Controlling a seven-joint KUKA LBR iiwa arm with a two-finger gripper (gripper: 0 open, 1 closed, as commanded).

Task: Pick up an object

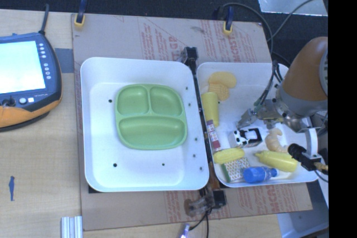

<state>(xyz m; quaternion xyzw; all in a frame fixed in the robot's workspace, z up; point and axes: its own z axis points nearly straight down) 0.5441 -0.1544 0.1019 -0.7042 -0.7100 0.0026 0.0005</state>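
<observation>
Gripper (249, 117) is hanging low over the right bin (251, 71), jaw state I cannot tell, seemingly lining up on the black-and-white toy (247, 136) lying just below it among crowded play food, green divided plate (150, 116) sitting in left bin (95, 120).

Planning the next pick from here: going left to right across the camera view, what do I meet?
Teach pendant → left bin holding the green divided plate → right bin, with the tall yellow bottle at its left edge → black-and-white toy → gripper → arm.
</observation>
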